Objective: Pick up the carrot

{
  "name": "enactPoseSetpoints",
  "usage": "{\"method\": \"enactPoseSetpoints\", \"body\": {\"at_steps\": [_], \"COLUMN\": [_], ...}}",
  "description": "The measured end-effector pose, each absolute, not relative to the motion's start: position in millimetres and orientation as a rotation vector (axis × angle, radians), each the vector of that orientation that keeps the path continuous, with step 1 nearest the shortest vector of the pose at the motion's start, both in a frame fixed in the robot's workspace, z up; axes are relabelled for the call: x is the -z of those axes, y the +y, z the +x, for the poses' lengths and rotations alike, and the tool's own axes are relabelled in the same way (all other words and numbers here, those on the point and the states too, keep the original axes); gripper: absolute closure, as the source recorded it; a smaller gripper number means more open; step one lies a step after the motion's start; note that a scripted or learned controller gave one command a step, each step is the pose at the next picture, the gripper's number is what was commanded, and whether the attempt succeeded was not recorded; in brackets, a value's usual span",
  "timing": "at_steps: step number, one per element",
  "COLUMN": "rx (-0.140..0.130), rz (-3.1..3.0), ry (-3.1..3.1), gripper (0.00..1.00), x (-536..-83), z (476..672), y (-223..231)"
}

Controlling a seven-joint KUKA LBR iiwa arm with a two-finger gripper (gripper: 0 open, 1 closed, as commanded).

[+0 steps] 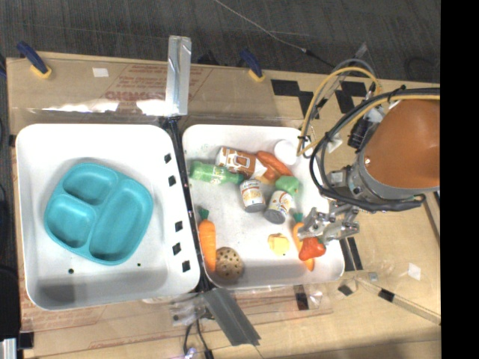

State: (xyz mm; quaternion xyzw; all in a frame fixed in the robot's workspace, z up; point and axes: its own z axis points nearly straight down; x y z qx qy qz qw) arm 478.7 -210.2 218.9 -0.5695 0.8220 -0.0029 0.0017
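Hovering over the wrong end of the right white bin (224, 137)

Jaws' state unclear; gripper (327, 226) sits by a red pepper (312, 250), so it may miss the long orange carrot (206, 237) opposite.

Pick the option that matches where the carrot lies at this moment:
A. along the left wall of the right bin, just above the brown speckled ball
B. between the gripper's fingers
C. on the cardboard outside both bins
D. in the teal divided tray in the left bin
A. The carrot lies against the left wall of the right bin, with the brown speckled ball just below it, well apart from the gripper at the bin's right side.
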Motion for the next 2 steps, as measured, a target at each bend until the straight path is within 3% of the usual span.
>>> {"method": "enactPoseSetpoints", "body": {"at_steps": [1,2], "rx": [-0.003,-0.004], "rz": [-2.035,-2.117], "ry": [2.394,2.318], "gripper": [1.00,1.00], "x": [-199,-184], "z": [477.2,612.7], "y": [-176,-209]}}
